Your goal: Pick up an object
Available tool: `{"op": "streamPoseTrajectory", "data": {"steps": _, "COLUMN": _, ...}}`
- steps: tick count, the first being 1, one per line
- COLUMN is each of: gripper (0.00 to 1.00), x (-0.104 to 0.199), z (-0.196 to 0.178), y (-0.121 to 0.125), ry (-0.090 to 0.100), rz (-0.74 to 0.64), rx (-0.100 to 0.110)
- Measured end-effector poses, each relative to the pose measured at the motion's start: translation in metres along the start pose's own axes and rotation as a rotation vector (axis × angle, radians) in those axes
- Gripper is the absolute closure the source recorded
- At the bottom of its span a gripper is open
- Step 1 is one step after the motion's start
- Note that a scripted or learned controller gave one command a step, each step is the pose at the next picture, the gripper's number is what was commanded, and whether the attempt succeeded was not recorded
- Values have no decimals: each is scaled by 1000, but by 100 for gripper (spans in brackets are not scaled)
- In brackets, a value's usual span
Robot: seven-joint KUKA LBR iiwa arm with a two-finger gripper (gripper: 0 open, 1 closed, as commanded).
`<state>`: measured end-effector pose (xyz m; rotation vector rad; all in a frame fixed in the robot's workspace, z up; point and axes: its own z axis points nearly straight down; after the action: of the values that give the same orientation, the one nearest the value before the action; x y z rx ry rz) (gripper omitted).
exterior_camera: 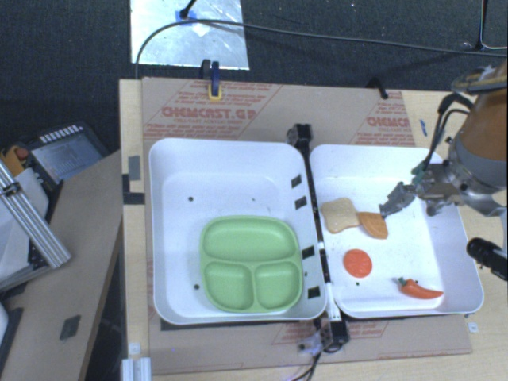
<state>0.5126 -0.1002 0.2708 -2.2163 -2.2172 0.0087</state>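
The right bin (444, 292) holds several toy foods. A tan bread slice (339, 214) lies near the bin's left wall, with an orange-brown piece (374, 225) touching its right side. Below them is a red round disc (357, 263), and an orange carrot (420, 290) rests near the front edge. My gripper (394, 202) reaches in from the right, tilted down to the left. Its tip hangs just above and right of the orange-brown piece, and nothing shows between its fingers.
The left bin (171, 213) carries a green divided plate (250, 262) in its front half. A black divider with clips (311, 221) runs between the bins. Cardboard (238, 109) lies under both bins, and grey equipment (48, 181) stands off to the left.
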Motion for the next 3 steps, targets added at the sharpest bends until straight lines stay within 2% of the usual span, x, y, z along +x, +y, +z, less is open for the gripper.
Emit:
{"op": "streamPoseTrajectory", "data": {"steps": 1, "gripper": 0, "x": 0, "z": -5, "y": 2, "ry": -1, "rz": -2, "rx": -11}}
{"op": "streamPoseTrajectory", "data": {"steps": 2, "gripper": 0, "x": -7, "z": 54, "y": 2, "ry": 0, "rz": 0, "rx": -7}}
{"op": "streamPoseTrajectory", "data": {"steps": 3, "gripper": 0, "x": 1, "z": 112, "y": 8, "ry": 0, "rz": -1, "rx": -6}}
